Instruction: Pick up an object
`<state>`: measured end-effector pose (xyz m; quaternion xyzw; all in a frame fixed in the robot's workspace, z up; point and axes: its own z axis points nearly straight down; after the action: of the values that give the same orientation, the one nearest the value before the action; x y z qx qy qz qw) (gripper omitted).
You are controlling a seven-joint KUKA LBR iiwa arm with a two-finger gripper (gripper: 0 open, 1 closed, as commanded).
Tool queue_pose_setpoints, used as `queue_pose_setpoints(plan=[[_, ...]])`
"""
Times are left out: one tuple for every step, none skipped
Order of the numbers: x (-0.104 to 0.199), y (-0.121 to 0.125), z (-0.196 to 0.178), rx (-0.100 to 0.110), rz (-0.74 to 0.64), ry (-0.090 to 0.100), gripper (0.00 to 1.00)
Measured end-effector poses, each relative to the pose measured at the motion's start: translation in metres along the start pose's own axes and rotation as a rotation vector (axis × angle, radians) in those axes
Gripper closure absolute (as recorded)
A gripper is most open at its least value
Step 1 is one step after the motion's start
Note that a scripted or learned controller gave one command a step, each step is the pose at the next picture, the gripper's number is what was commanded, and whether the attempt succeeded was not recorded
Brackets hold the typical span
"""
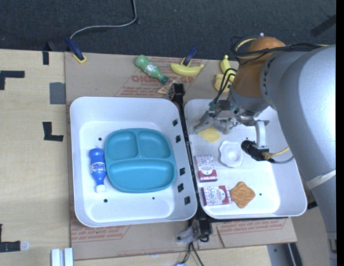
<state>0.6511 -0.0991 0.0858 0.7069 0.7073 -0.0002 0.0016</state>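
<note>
Grey arm [305, 110] bulk looms largest, reaching into the right bin [288, 201], where the gripper [216, 119] sits low over a yellow wedge-shaped piece [210, 133] at the bin's near-left wall. Whether it grips anything I cannot tell; shadow probably hides the contact. A white cup [230, 154], two small cartons [206, 168] and a brown cookie [242, 194] lie nearby. Crowding the divider risks a glancing closure that nudges the wedge away.

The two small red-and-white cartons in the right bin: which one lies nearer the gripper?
The upper carton, the one farther from the brown cookie. The gripper is above it by the yellow piece; the lower carton lies beside the cookie.
</note>
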Motion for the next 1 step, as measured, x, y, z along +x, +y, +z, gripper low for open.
queue_pose_setpoints(plan=[[-0.0064,0.0068,0.0000,0.000,-0.001,0.002,0.00]])
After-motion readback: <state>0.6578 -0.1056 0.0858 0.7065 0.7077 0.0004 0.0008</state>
